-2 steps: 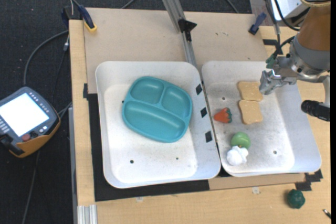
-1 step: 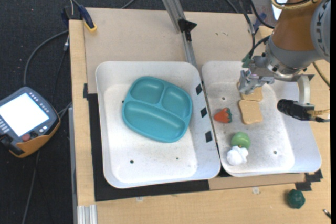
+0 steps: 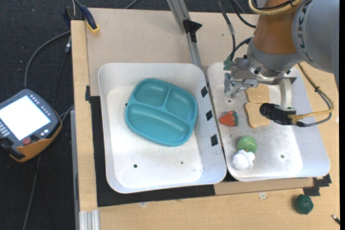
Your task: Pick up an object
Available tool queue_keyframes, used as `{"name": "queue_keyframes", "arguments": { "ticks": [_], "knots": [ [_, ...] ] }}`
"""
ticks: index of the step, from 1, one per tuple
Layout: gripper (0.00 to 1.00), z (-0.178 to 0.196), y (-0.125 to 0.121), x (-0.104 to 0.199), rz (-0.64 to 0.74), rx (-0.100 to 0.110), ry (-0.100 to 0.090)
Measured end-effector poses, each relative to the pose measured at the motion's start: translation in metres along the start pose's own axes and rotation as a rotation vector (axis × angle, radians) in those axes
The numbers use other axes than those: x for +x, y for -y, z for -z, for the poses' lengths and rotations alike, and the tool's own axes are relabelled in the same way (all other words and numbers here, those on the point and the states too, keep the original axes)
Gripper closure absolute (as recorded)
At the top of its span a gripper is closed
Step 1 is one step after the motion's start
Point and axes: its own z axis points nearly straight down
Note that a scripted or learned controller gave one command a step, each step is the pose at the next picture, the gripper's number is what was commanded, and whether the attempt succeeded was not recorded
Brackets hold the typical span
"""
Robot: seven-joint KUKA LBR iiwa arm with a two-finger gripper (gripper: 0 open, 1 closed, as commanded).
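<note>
**Lining up a pick in the right bin**

While the gripper (image 3: 233,85) hangs over the right bin (image 3: 312,156), I'd centre it on one item before descending. From the overhead camera I see the strawberry (image 3: 229,118) nearest, just below it; two toast slices (image 3: 256,105) lie beside, a green ball (image 3: 247,143) and a white lump (image 3: 243,160) further down. I can't tell how wide its grip stands, and nothing appears held

Even, bright overhead light; soft shadows; slight glare on the white bins (image 3: 161,180); focus mildly soft throughout; dark floor (image 3: 32,8) underexposed.
</note>
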Motion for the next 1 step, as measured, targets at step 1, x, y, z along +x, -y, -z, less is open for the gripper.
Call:
{"name": "queue_keyframes", "arguments": {
  "ticks": [1],
  "knots": [
    [1.00,0.0141,-0.0051,0.0503,0.000,-0.004,0.001]
  ]
}}
